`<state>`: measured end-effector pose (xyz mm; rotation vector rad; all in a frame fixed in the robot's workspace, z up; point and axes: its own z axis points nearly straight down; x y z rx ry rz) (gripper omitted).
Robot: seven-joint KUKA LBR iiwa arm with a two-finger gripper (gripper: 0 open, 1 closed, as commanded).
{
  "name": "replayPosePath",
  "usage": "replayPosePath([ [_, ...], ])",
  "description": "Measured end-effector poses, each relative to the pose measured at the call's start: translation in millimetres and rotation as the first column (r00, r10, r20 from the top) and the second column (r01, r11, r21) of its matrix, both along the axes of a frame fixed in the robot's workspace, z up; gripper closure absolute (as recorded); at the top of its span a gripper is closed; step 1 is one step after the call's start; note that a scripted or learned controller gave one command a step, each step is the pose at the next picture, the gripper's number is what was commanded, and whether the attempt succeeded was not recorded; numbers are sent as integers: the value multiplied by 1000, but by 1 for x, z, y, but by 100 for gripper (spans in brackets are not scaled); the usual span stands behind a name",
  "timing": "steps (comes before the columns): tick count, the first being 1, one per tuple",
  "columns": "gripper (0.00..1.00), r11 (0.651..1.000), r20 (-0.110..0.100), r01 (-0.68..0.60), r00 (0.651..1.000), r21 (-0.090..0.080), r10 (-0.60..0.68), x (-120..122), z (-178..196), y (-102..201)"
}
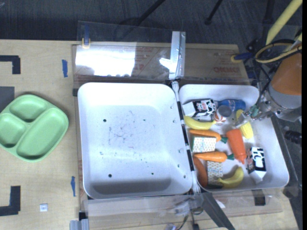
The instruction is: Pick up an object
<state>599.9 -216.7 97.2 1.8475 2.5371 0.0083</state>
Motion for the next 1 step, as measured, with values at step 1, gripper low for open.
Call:
replayPosePath([
  [1, 100, 996, -6, -85, 996, -3, 85, 16, 109, 25],
])
